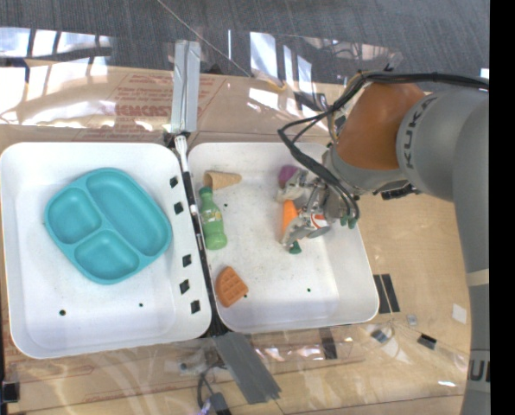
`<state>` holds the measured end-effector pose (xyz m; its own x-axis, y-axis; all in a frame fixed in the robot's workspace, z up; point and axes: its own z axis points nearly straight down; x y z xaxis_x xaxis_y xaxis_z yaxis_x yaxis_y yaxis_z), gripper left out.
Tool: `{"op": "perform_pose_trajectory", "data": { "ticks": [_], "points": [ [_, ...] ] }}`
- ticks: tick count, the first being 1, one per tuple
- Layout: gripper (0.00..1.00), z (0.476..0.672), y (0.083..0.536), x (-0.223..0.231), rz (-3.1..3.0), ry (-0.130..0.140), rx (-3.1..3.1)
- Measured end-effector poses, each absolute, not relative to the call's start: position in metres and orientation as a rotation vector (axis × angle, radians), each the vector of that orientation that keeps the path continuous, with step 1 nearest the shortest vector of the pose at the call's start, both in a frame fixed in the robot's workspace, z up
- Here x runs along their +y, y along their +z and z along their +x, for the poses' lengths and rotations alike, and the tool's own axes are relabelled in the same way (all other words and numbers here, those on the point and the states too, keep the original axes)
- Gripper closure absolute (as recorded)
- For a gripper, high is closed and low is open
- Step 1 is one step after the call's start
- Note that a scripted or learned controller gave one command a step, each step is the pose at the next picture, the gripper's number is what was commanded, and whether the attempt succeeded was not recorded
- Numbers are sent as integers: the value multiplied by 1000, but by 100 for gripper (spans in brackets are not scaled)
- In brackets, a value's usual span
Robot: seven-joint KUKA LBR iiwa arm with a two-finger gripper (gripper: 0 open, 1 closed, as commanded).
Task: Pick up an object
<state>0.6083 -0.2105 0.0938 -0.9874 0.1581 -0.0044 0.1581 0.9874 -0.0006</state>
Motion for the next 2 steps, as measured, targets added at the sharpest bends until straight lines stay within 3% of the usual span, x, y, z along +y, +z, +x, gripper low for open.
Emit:
{"op": "perform_pose_trajectory", "data": {
  "ticks": [1, 2],
  "points": [
    [0, 637, 94, -210, 623, -1, 3074],
    [100, 640, 106, -209, 611, -2, 3071]
  ]
}}
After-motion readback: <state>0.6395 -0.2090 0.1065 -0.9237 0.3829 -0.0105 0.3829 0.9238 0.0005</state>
